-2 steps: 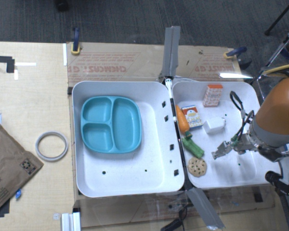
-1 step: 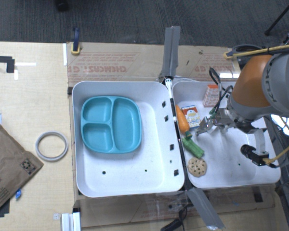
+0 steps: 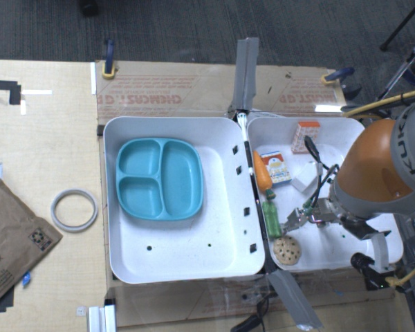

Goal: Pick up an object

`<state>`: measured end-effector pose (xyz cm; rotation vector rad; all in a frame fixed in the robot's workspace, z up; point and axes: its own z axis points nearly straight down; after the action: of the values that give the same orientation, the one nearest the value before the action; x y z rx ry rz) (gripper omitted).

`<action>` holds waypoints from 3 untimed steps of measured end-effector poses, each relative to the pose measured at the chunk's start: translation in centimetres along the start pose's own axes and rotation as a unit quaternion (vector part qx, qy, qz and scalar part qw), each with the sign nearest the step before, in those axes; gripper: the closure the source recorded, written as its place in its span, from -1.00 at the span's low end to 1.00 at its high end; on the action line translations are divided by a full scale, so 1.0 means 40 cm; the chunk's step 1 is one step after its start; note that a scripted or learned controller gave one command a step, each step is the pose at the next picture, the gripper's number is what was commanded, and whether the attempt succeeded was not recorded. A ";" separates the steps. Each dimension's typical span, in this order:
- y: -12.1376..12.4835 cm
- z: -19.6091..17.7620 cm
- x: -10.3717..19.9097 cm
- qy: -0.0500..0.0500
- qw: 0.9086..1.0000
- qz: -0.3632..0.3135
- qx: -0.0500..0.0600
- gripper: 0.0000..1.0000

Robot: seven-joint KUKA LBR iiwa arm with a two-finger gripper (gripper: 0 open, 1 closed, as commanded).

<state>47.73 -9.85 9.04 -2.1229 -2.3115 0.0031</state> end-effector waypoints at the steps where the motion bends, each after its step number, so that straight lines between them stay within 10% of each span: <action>1: 0.126 -0.066 -0.200 -0.001 1.000 -0.004 -0.002 -1.00; 2: 0.210 -0.139 -0.244 -0.001 0.999 -0.052 -0.002 -1.00; 3: 0.358 -0.006 -0.253 -0.002 0.997 0.078 -0.002 -1.00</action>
<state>62.84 -18.73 9.24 -2.3018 -2.1421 0.0011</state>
